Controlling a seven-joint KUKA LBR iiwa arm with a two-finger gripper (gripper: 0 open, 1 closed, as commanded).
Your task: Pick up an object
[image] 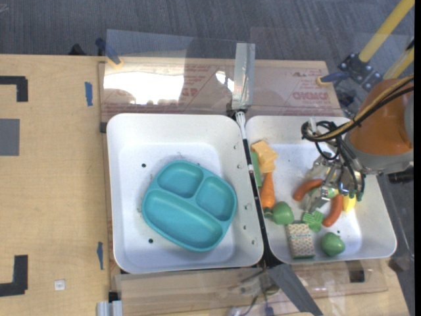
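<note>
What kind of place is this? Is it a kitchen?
Probably not a kitchen: it looks like a robot lab bench. A robot arm reaches over two white bins, one with a teal plate, the other with toy food like a carrot.

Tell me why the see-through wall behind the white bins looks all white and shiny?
In the camera view, light glares off the clear wall behind the left bin, washing out a bright patch. The teal plate looks sharp, but the gripper among the toy food is a bit blurry.
</note>
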